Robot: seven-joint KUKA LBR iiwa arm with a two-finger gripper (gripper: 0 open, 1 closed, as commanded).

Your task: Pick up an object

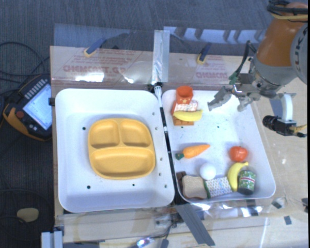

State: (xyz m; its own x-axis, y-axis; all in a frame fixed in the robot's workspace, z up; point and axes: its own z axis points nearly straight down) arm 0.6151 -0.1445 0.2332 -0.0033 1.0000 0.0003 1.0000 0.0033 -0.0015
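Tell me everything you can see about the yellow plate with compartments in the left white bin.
The yellow divided plate looks like matte plastic, with rounded corners and a raised rim. Ridges split it into three compartments: two smaller ones at the far side and one wide one at the near side. All three look bare. It lies flat, right side up, near the middle of the left white bin, resting on the bin's floor. Nothing else touches it.

one fixed overhead camera, slanted down, both white bins (62,154) in frame
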